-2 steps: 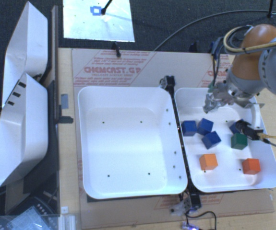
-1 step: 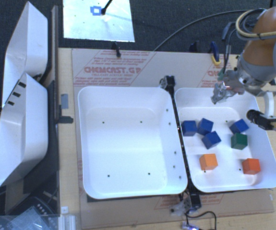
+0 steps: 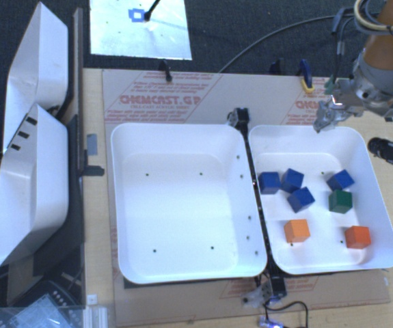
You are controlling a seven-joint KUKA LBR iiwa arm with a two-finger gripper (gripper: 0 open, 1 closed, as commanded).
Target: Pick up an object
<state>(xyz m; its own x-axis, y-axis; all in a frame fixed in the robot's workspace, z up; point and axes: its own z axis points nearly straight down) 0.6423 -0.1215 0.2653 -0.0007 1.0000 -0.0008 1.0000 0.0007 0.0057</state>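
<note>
One fixed camera is sitting above the bench (image 3: pixel 182 91), looking down at a slant. It is standing far enough off to be taking in both white bins whole: the left bin (image 3: pixel 182 139) mid-frame, the right bin (image 3: pixel 319 139) beside it. The arm (image 3: pixel 387 39) is reaching in at upper right.

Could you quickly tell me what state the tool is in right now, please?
Tool: cannot be told; it sits above the right bin's far rim.
</note>
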